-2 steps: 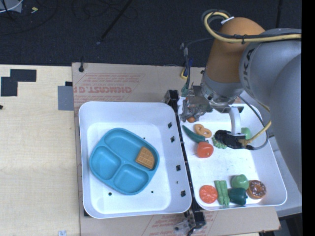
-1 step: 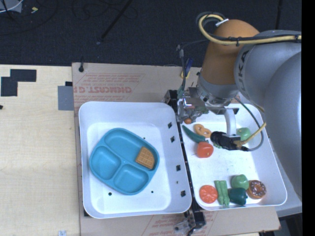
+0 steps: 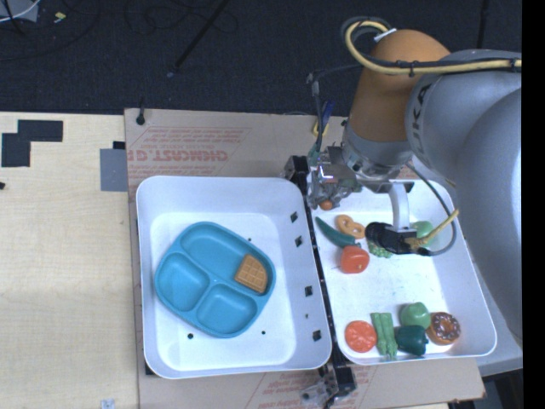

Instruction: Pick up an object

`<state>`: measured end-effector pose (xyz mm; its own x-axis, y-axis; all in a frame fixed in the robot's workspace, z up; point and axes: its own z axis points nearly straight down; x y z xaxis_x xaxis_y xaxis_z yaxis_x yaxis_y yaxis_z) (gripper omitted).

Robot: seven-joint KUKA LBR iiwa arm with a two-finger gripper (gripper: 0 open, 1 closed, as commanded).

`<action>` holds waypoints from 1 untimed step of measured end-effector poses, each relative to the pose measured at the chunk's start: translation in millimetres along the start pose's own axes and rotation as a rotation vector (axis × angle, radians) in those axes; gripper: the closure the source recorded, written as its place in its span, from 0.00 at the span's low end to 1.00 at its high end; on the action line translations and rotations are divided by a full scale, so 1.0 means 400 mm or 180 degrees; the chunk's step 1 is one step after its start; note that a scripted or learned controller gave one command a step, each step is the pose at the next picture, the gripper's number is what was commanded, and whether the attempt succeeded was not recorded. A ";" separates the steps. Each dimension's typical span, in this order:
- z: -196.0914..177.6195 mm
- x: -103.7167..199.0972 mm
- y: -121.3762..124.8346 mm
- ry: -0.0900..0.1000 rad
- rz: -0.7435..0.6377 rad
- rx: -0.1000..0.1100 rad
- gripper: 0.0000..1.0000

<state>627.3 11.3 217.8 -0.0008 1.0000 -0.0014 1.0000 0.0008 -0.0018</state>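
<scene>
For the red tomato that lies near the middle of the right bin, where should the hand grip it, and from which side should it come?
Probably from straight above, closing across the widest part of the red tomato. It is round and sits low, so no side offers a handle. A green pepper touches its upper left, so the fingers would best close along the other diagonal, where bare floor of the right bin leaves room.
</scene>
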 end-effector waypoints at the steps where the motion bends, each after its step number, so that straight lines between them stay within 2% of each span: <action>1: 0.002 0.004 -0.003 0.0003 -0.0012 0.0005 1.00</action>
